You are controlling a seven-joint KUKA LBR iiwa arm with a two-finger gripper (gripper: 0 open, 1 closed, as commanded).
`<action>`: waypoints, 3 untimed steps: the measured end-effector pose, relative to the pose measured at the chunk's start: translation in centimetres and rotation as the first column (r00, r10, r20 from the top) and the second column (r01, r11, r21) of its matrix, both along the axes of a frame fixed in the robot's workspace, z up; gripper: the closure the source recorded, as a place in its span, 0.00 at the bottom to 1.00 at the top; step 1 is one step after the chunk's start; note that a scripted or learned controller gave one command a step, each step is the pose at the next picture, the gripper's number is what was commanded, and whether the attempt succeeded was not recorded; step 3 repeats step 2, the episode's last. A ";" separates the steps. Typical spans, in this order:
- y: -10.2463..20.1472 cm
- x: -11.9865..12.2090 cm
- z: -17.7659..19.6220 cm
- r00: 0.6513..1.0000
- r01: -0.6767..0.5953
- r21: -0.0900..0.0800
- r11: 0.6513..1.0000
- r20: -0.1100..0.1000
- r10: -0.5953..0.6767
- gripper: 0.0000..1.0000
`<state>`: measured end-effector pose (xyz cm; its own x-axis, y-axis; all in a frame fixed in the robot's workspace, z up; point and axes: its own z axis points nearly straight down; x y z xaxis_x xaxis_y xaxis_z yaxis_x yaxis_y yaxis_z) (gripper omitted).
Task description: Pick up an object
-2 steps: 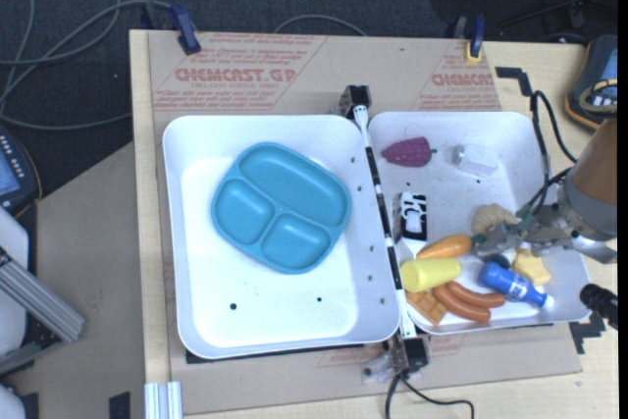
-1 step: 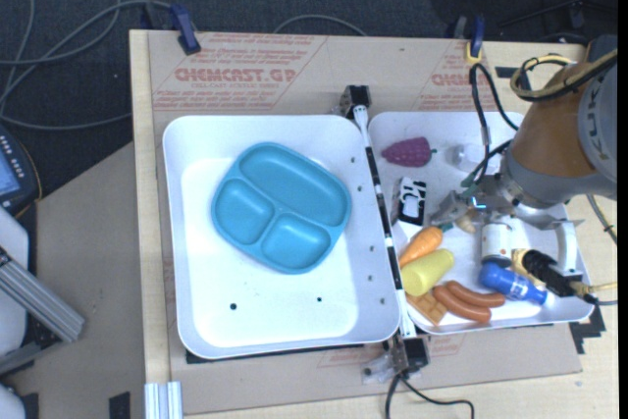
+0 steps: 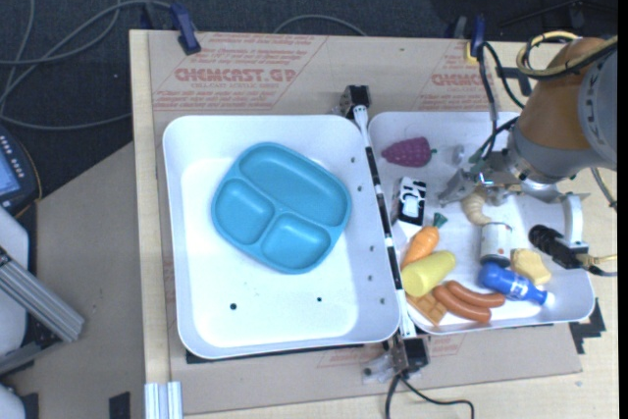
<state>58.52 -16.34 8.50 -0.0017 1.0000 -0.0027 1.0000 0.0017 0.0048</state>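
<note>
- Over the right bin (image 3: 585, 311) our gripper (image 3: 478, 186) hangs low; whether it is spread or pinching anything we cannot tell.
- Just beside it lies a small beige toy (image 3: 478, 207), which we judge light, rigid and smooth; a grip across its narrow middle looks best.
- Further out lie a purple grape bunch (image 3: 406, 151), carrot (image 3: 423, 242), sausages (image 3: 462, 300) and blue bottle (image 3: 511, 284).
- Beyond, the left bin (image 3: 196, 299) holds a blue divided plate (image 3: 282, 207).

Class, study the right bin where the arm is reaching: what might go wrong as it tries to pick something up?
1. The toys in the right bin lie crowded: the carrot, yellow piece and sausages touch, so a grab may drag neighbours along.
2. The end effector sits beside a small beige piece; closing off-centre might nudge it away.
3. The purple grapes lie near the bin's wall, which may block a finger.
</note>
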 end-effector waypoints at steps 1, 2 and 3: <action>0.1 -0.1 1.0 1.000 0.001 0.001 1.000 0.000 -0.001 1.00; 7.1 8.1 1.1 1.000 -0.005 0.001 1.000 -0.022 0.005 1.00; 7.1 8.1 1.1 1.000 -0.005 0.001 1.000 -0.022 0.005 1.00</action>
